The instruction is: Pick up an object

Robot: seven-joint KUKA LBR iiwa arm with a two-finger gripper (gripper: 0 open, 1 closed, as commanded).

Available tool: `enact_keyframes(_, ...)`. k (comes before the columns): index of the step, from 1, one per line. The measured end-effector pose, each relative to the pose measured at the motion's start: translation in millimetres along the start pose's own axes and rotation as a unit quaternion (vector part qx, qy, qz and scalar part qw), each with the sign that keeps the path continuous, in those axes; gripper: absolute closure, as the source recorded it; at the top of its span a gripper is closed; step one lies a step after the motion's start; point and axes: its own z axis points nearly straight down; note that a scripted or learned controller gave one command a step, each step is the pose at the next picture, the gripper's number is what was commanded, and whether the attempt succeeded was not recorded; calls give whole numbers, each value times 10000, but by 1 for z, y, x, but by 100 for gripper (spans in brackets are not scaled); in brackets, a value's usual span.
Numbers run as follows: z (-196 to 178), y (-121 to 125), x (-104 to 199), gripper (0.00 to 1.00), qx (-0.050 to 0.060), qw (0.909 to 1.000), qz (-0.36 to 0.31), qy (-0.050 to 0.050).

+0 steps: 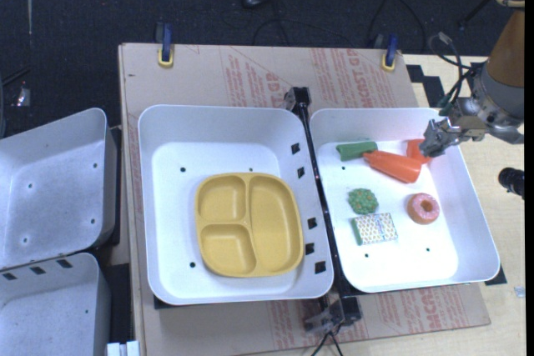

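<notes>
The arm (509,71) comes in from the right, most of it cut off by the frame edge, so what shows is an orange-brown section, a grey wrist and the dark gripper (435,139) hanging over the far right corner of the right bin (467,263). From here the gripper is a small dark blur; whether it is released or clenched on anything I cannot tell. Just beside and partly under it lies an orange carrot-shaped piece (394,166), its pointed end toward the divider, and a red bit (415,149) at its wide end is half hidden by the gripper, too covered to say what it is. A green block (356,149) sits just left of the carrot's tip. Nearer me in the same bin are a green bumpy round thing (362,200), a pink ring like a doughnut (424,208), and a small patterned rectangle (375,228) whose print is too fine to read. The left bin (167,179) holds a yellow three-compartment tray (249,223). Both bins rest on a cardboard sheet (225,75) held by two yellow clamps (166,56) at the far edge.
</notes>
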Motion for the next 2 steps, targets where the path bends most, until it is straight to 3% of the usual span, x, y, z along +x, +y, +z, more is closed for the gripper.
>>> enact_keyframes(2,2,11,110,100,25,10000,-29,18)
